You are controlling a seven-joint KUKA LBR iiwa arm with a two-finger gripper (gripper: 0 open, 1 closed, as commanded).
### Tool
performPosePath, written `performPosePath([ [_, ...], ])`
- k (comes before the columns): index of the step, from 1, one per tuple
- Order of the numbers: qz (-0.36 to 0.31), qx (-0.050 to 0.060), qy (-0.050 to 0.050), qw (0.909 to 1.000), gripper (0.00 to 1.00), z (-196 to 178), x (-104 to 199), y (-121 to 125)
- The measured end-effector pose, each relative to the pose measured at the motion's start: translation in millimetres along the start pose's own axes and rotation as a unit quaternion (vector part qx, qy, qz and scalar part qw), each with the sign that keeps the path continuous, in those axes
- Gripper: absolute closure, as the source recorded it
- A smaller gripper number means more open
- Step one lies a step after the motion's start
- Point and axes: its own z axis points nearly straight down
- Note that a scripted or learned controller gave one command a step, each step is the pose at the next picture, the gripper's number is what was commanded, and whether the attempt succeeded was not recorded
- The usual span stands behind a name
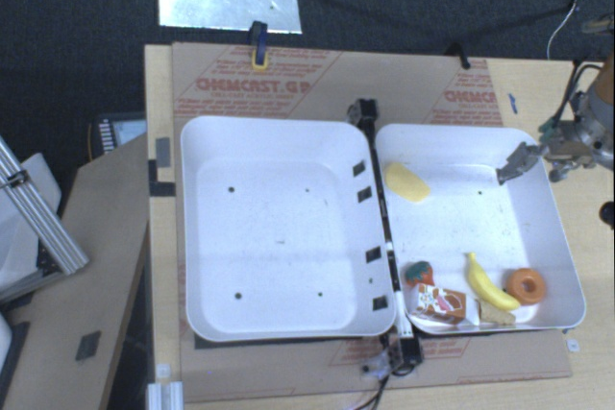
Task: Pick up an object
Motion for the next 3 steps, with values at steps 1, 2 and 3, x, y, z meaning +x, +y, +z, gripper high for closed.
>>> performPosePath([
  [1,-0.002,-0.003,-0.001,1.0000,0.00,121.2,-8.6,83.2],
  [2,-0.002,-0.003,-0.001,1.0000,1.00,105.3,-9.3,81.4],
  [3,-0.003,0.000,0.001,1.0000,1.00,148.1,47.8,83.0],
])
